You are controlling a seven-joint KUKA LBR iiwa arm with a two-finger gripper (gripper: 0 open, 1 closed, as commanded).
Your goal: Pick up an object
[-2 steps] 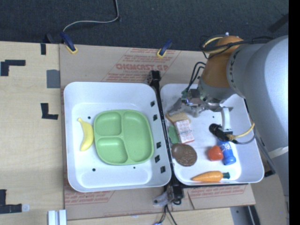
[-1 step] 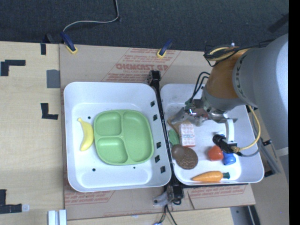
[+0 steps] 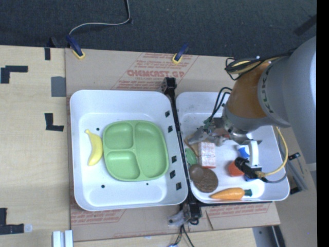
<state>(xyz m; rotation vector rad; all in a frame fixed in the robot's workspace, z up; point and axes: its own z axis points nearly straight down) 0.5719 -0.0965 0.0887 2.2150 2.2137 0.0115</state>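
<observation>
Arm in over right bin [image 3: 272, 192], gripper [image 3: 205, 133] low near white-and-red carton [image 3: 207, 154]; finger state cannot tell; brown disc [image 3: 204, 179], carrot [image 3: 227, 193] nearby; banana [image 3: 94, 147], green plate [image 3: 136, 150] in left bin [image 3: 82, 107]

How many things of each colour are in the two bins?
Yellow: 1, the banana
Green: 2, the divided plate and a small green piece partly hidden beside the box
Orange: 1, the carrot
Brown: 1, the round disc
Red: 1, the small red thing
Red and white: 1, the box
Total: 7
</observation>
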